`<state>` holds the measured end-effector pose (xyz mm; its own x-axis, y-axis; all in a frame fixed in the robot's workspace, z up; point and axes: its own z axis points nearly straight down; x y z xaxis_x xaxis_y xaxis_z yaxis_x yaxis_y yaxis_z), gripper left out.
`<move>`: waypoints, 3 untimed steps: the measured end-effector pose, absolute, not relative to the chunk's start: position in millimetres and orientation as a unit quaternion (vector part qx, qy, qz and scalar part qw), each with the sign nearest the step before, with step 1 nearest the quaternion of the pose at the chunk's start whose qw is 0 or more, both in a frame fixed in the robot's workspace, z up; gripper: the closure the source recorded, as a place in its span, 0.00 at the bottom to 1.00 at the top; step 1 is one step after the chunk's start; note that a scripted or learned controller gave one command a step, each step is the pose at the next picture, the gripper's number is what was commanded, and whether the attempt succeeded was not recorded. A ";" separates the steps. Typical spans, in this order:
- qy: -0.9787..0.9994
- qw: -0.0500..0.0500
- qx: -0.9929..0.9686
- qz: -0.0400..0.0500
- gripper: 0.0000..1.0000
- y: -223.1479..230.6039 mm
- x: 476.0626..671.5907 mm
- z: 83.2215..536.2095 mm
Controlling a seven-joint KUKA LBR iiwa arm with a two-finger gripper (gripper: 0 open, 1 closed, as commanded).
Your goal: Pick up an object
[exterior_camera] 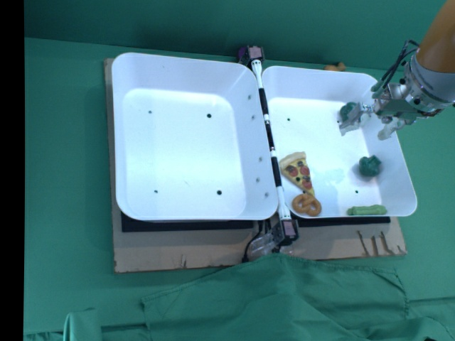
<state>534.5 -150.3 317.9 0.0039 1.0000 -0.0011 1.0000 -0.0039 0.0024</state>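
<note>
The tool (367, 121) was seen over the upper right part of the right bin (323, 84), its fingers spread apart. A dark green object (348, 110) sat against the left finger, not clearly clamped between both. Lower in the same bin a second dark green lump (369, 165), a light green pod-like piece (367, 209), a pizza slice (297, 170) and a pretzel (306, 204) were noted.
</note>
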 end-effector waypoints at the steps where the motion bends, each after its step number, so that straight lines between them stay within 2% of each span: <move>1: 0.706 0.001 0.708 0.000 0.00 -150.3 534.5 317.9; 2: 0.705 -0.001 0.709 -0.001 0.00 -158.4 526.8 265.0; 3: 0.706 -0.001 0.709 -0.001 0.00 -159.0 536.3 210.2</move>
